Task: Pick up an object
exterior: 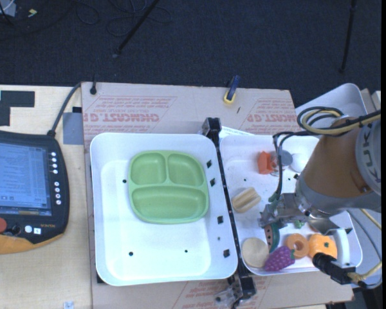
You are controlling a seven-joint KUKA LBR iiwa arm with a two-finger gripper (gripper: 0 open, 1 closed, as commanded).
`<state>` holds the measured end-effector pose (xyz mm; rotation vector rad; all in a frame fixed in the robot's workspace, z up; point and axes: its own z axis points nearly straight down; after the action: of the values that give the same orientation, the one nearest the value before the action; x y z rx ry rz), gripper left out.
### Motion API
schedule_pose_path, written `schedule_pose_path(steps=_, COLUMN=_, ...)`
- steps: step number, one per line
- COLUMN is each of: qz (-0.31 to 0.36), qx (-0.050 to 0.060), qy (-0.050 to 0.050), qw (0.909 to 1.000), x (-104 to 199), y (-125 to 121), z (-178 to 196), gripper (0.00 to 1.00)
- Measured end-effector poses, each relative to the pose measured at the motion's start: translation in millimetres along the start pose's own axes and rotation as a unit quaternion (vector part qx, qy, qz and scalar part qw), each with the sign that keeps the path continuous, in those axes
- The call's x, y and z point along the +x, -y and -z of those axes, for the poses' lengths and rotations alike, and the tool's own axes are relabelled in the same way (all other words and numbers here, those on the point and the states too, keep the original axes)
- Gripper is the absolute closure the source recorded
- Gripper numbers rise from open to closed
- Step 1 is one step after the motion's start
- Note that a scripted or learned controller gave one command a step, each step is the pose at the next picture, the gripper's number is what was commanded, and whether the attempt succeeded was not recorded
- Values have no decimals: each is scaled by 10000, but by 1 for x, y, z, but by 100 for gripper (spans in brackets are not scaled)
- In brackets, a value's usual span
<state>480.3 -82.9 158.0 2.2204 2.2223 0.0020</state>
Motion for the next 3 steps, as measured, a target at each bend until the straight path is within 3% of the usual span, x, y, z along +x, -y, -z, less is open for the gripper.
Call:
schedule_pose_path(steps=1, qz=-5, qx=-11, qy=6, qw=10000, x=-6, y=-2, z=61, gripper=100)
schedule_pose_path(steps=2, qz=-2, qx=14, qy=0, qw=10000, x=-7, y=-3, z=70, gripper=100)
schedule_pose_path(steps=3, qz=24, qx=15, qy=-9, qw=10000, x=48, y=-7, z=79, gripper=100)
